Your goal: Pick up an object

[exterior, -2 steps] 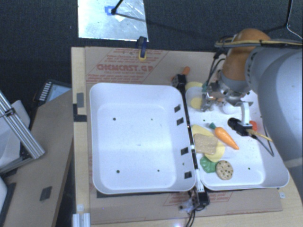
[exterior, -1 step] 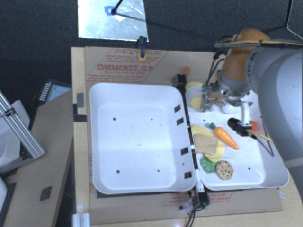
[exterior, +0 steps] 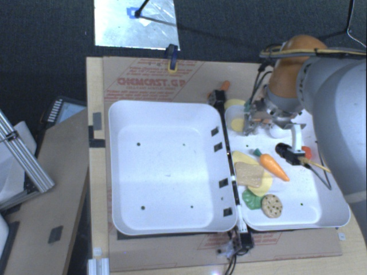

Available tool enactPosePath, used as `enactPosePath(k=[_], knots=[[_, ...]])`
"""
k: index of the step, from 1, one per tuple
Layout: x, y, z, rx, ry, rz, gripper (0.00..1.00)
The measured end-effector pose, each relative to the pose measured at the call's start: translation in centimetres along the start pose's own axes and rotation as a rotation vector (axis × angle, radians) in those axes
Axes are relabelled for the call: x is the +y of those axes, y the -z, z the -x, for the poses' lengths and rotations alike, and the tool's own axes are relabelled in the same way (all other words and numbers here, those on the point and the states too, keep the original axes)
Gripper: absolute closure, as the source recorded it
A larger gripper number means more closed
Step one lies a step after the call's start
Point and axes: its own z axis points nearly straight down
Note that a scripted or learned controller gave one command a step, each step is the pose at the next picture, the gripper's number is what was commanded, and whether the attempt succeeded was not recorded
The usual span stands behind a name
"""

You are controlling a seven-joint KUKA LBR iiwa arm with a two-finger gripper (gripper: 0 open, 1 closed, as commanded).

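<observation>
gripper (exterior: 250, 122) hovering low in right bin (exterior: 321, 211), finger state unclear, nothing visibly lifted; carrot (exterior: 274, 166), cookie (exterior: 272, 205) lying unpicked, pickup pending.

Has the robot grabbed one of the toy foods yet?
Not that I can see. Its hand is down at the far end of the right bin, near a pale yellow piece. The carrot, bread slice and cookie lie loose in the bin. Closing on one and lifting it is left.
</observation>
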Motion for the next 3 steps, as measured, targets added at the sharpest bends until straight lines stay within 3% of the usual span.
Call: enactPosePath(k=[3], knots=[[0.0, -0.02, -0.04, 0.001, 0.001, 0.0, 1.0]])
